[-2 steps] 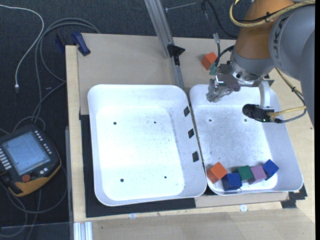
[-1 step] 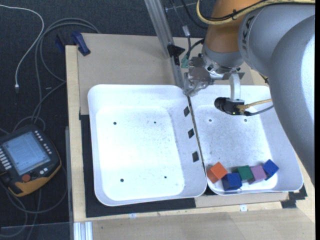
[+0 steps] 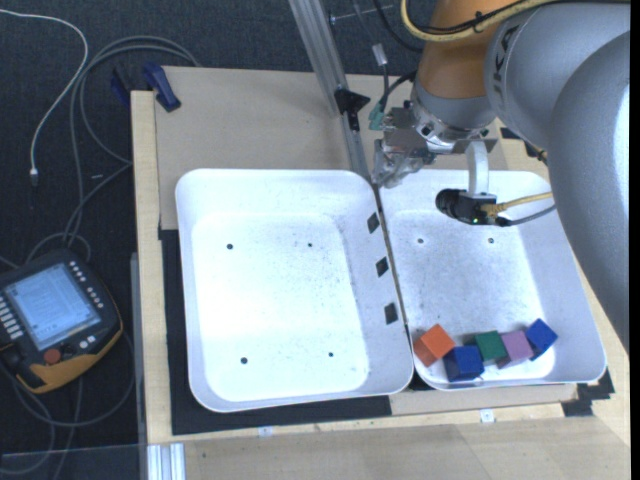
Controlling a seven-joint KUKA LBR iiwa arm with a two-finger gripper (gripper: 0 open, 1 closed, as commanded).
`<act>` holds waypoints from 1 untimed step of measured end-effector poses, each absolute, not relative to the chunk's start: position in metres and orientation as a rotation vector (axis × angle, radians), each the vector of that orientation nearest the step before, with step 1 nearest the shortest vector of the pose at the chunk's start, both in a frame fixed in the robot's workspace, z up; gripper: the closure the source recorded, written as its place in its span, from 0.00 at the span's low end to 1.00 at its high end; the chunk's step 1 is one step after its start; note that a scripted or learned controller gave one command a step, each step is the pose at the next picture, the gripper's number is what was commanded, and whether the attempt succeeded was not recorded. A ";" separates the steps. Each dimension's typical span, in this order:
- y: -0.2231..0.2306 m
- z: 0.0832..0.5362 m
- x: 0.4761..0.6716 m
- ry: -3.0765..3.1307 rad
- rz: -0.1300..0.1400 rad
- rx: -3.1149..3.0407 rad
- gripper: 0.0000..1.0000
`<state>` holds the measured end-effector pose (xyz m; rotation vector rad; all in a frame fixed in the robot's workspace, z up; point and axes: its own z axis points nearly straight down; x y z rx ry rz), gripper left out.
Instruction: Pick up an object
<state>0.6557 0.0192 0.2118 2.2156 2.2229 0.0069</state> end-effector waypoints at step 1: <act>0.054 0.223 0.669 2.225 0.006 2.215 1.00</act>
